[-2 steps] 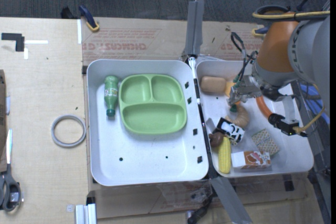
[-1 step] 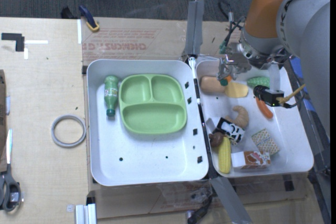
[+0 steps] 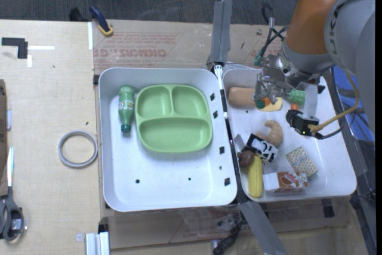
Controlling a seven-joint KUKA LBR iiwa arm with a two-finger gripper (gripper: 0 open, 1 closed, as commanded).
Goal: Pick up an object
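The pincer [image 3: 264,94] hangs low at the far end of the right bin [image 3: 337,185], over a small orange-and-yellow toy [image 3: 270,105]; whether it is clenched cannot be told. A bread roll [image 3: 241,96] lies just left, so a closing grasp risks nudging the roll or slipping off the toy.

Single fixed camera above bench [image 3: 48,98], angled down, both bins [image 3: 113,146] visible.
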